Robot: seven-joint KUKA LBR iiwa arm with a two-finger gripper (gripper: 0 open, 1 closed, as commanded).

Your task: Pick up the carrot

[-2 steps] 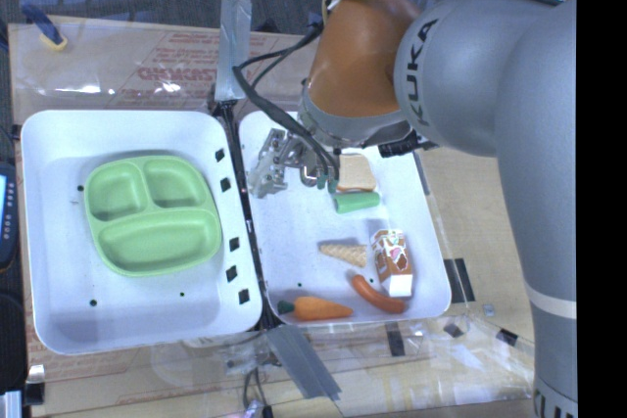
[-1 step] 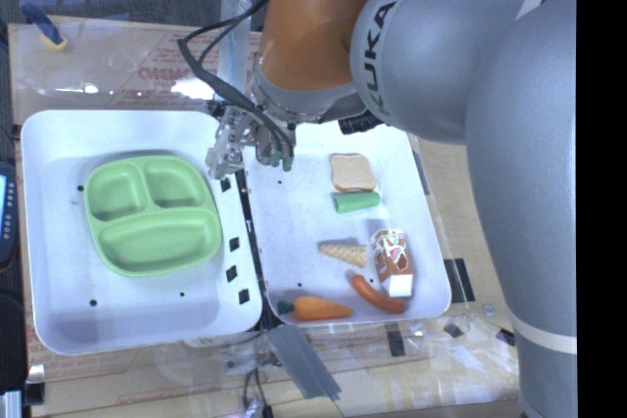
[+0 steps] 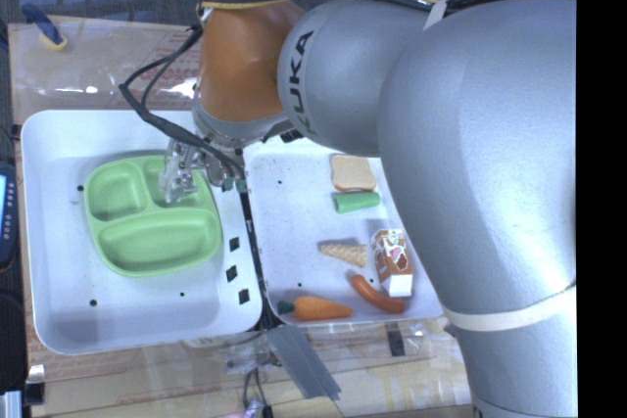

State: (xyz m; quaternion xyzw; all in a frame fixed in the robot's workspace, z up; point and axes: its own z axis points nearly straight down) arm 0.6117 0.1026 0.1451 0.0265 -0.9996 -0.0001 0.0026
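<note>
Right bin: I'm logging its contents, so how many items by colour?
Orange: 2, carrot and sausage
Green: 1, green block
Tan: 2, bread slice and cone
Mixed print: 1, carton
Total: 6

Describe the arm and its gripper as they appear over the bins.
The arm is bulky, rounded and glossy grey, with dark KUKA lettering and an orange band above the wrist. Black cables loop beside it. The gripper is small, metallic and silvery.

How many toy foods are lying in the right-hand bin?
6: bread slice, green piece, cone, small carton, sausage, carrot at the front. The arm may hide more.
</note>
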